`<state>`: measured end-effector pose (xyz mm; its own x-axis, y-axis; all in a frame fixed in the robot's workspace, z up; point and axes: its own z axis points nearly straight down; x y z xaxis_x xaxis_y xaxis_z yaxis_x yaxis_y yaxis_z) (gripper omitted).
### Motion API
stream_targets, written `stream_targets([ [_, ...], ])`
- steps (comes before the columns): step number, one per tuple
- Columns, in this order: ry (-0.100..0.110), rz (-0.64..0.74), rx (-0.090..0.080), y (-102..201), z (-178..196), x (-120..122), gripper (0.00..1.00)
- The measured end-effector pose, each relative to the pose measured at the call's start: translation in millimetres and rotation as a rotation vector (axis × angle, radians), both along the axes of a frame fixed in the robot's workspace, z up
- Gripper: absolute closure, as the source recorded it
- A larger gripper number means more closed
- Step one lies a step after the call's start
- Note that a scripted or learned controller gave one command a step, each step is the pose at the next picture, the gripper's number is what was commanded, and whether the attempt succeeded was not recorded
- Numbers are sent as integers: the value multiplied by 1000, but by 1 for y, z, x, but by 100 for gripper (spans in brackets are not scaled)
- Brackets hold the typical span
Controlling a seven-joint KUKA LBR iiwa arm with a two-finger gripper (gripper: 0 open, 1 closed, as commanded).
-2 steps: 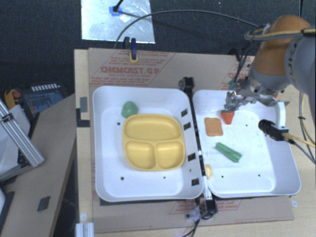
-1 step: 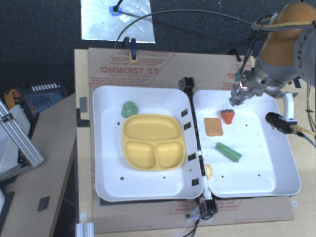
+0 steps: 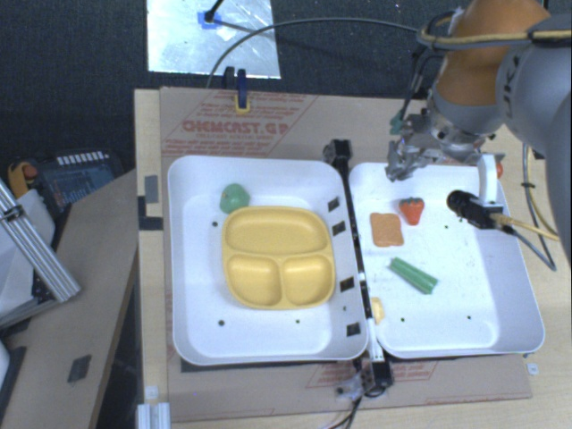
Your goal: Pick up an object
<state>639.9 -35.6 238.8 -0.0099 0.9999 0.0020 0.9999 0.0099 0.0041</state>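
Camera view: the gripper [image 3: 402, 170] is hovering over the far corner of the right bin [image 3: 500, 311], nothing between its fingers; how wide it is standing I cannot tell. A small red object [image 3: 411, 209] is lying just below it, beside an orange piece [image 3: 386, 230]. This looks like the approach step. Next move likely calls for descending squarely onto the red object.

Fixed overhead camera, slanted down over bins [image 3: 268, 172].
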Motion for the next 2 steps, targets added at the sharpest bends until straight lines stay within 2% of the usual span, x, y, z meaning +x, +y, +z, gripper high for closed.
stream_targets([
  [1, 0, 0, 1, 59, 5, 12, 100],
  [2, 3, 0, 0, 111, -14, 18, 100],
])
